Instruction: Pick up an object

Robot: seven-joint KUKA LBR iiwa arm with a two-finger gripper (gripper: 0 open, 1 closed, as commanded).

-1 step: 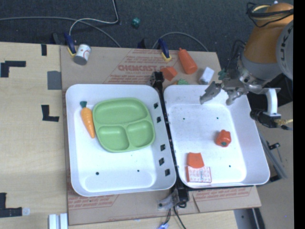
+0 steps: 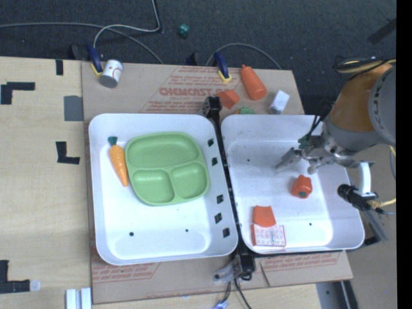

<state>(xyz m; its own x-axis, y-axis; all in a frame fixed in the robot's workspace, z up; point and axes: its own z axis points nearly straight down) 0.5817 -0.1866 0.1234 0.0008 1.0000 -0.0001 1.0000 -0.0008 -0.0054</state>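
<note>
Over the right bin [image 2: 335, 234], the gripper [image 2: 301, 161] is hanging low with its two fingers spread apart and nothing between them. One finger is pointing out toward the bin's middle, the other is angling down toward the small red-orange round toy [image 2: 301, 186], which looks like a little tomato or pepper.

That toy is lying on the bin floor just below the fingertips as the camera sees them, near but apparently not touching. Nearer the front rim, a flat orange-and-white packet [image 2: 266, 227] is lying well apart from the gripper.

Several things could be going wrong from here. The round toy is sitting off to one side of the gap between the fingers, so a closing pinch may be landing on air or nudging the toy away. Being rounded, it would likely be rolling or squirting out of a glancing grip. The slanted view is also making height hard to judge, so the fingers may be hovering above it.

In the left bin [image 2: 103, 230], a green divided plate [image 2: 167, 168] and a toy carrot [image 2: 118, 164] are lying out of reach.
</note>
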